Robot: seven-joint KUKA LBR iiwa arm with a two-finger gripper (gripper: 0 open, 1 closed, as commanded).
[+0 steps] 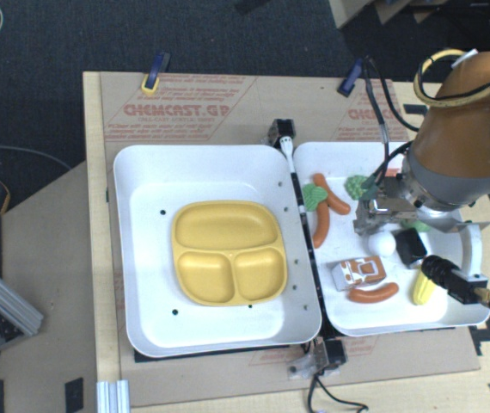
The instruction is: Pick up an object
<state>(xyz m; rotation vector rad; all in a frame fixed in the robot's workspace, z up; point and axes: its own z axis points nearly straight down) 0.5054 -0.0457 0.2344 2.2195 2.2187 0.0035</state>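
My gripper hangs low over the middle of the right bin. Directly to its left lie two orange sausages, one upright and one slanted, with a green leafy piece between them. Another green piece sits just behind the gripper. A white ball rests right below the gripper, touching or nearly touching it. Nearer the front are a brown and white packet, a third sausage and a yellow piece.
The left bin holds a yellow three-compartment plate. A raised rim divides the two bins. The arm's grey and orange body covers the right bin's far right part.
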